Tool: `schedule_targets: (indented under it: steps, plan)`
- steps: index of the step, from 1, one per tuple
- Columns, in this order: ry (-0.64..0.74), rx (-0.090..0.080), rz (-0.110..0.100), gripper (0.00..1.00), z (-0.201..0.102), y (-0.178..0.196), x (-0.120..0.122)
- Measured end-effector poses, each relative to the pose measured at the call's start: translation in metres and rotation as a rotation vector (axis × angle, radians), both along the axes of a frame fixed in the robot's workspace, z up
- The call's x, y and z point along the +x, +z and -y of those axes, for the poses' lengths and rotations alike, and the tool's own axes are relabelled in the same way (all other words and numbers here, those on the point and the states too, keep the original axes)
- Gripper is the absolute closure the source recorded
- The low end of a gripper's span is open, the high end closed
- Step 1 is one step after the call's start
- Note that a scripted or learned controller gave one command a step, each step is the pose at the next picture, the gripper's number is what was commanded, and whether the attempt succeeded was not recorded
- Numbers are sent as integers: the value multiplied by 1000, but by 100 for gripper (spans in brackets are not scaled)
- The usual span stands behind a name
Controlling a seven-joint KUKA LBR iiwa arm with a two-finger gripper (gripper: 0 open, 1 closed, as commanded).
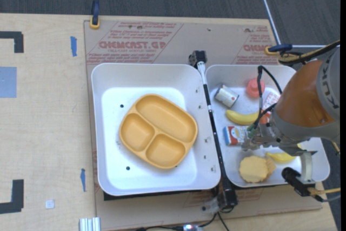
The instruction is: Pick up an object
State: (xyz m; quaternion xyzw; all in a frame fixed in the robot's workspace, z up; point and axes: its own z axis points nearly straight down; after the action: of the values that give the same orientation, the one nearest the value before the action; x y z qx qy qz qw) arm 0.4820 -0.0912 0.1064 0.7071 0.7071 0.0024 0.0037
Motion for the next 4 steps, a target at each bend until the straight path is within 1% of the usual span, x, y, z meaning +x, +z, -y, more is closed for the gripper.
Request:
schedule_targets:
  steps: [1,2,3,4]
  plan:
    - [0,0,0,0,0,0,0]
    - [0,3,-8,0,0,-21,-2]
    - [0,1,-4,100,1,-10,-1]
    - [0,1,-4,0,1,-10,-1]
